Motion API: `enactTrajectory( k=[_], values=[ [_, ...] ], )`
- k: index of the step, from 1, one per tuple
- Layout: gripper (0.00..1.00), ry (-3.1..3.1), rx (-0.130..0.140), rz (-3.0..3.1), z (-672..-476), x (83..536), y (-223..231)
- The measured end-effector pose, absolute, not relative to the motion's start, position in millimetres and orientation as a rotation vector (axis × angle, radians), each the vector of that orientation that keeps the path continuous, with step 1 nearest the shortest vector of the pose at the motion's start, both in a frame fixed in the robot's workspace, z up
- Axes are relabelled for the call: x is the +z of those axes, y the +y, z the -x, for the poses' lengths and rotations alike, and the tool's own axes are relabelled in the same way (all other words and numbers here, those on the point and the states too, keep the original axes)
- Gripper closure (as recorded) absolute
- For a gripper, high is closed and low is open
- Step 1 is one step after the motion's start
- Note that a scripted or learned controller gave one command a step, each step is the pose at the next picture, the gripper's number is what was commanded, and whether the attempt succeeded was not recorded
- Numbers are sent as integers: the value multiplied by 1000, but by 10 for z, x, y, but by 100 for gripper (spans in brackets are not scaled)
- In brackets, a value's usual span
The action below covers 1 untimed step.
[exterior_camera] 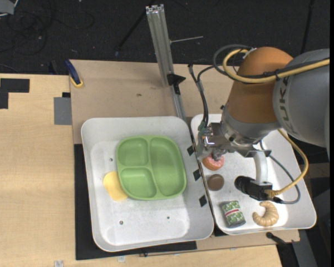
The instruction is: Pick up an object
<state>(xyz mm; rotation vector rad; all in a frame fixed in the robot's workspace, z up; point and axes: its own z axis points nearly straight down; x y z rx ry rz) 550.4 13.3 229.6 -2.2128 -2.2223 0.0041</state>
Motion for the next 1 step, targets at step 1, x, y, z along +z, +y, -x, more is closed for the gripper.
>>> enactTrajectory(
  k=[1],
  values=[
    [100,-2224,4,2212,-5399,2344,565]
  ],
)
